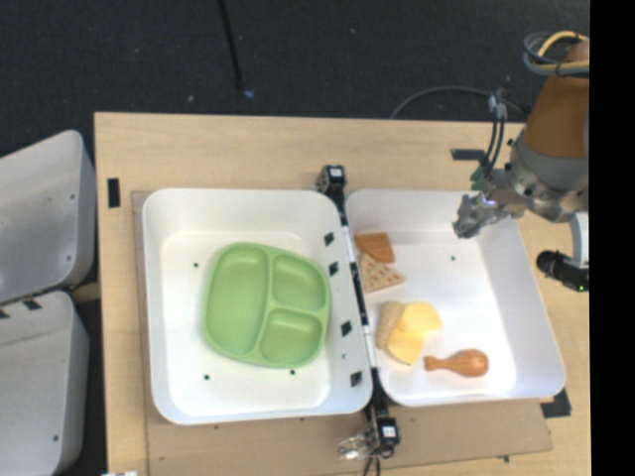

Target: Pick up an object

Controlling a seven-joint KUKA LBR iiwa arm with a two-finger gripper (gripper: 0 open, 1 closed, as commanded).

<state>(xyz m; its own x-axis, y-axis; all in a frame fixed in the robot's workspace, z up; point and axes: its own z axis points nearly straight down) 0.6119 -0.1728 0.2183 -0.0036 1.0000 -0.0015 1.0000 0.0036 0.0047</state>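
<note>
Right bin [516,296], drumstick [458,363] lying left-right, bone end left

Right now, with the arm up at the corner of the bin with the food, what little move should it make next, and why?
Probably a short move toward the food pieces. The gripper sits near the far right corner of the right bin, over bare floor, while the yellow piece, the drumstick-shaped piece and the brown wedges lie along the bin's left and near parts.
</note>
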